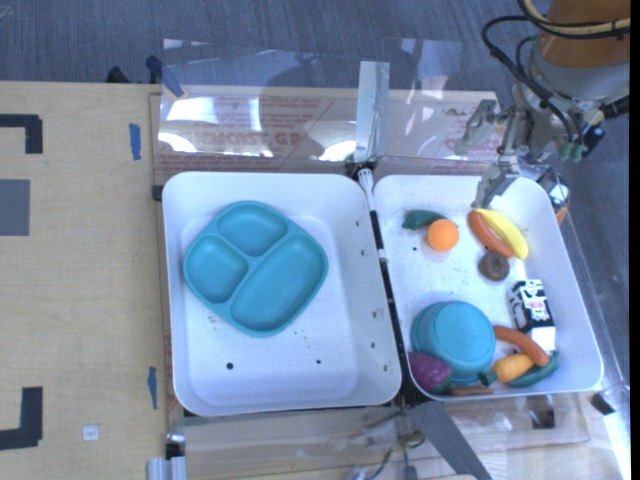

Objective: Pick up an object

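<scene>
The left bin (190,368) carries a blue divided plate (256,266); the right bin (580,308) carries a blue bowl (455,338), banana (503,230) and orange (442,234). The gripper (508,180) hangs just above the banana, its opening impossible to judge. This looks like the approach; next comes a descent. Toys beside the bowl are hard to identify.
</scene>
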Robot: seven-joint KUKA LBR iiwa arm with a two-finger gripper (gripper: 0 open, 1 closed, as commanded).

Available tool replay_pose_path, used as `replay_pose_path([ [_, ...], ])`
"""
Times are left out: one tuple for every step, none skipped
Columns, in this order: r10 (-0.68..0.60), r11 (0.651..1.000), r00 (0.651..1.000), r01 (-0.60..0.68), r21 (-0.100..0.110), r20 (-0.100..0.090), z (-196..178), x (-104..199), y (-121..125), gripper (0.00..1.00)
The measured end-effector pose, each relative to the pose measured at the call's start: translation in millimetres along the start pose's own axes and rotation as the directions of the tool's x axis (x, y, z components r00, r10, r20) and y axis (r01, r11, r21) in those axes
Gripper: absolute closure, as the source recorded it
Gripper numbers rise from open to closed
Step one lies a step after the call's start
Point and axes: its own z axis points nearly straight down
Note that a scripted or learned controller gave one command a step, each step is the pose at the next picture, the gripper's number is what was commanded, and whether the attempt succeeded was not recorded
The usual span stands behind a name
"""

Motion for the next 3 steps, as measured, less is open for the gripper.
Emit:
replay_pose_path([
  [0.039,0.999,0.999,-0.039,-0.002,-0.012,121,39,-1,0.00],
  [0.106,0.994,0.994,-0.106,0.000,0.001,178,29,-1,0.00],
  [0.276,0.961,0.961,-0.276,-0.001,0.009,186,41,5,0.00],
])
